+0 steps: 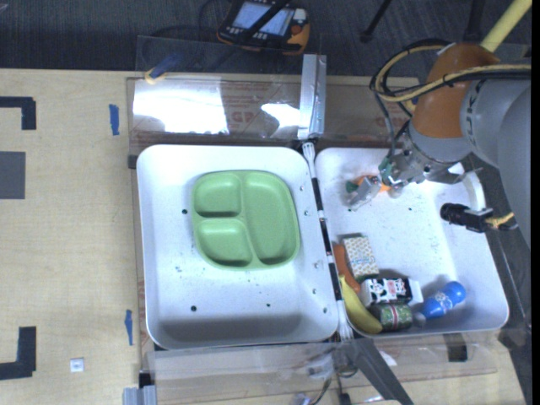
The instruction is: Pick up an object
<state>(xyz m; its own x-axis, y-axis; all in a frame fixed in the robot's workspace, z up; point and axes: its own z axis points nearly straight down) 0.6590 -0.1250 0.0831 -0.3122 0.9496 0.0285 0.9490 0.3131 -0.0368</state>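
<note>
Objects to pick up sit in two white bins, side by side. The left bin (160, 251) (left as we look at it) has one big thing in it, a green plate (245, 218) with three parts. It lies flat near the middle of that bin.

The right bin (422, 243) has all the small things. The grey arm (498, 121) with its orange band comes in from the right and bends down over the far end of this bin. Its gripper (396, 171) is low there. We cannot tell if it is open or shut, or if it holds anything. A small grey-green thing (358, 190) with an orange bit lies just beside it, toward the left.

The other things crowd the near left corner. A yellow banana (359, 310) lies along the bin's left wall. A spotted box (360, 256) lies flat just behind it. A little black and white carton (390, 290) (it looks like cow spots) sits by the banana. A green can (395, 315) lies just in front of the carton, and a blue ball (445, 299) is next to the can on the right.
</note>
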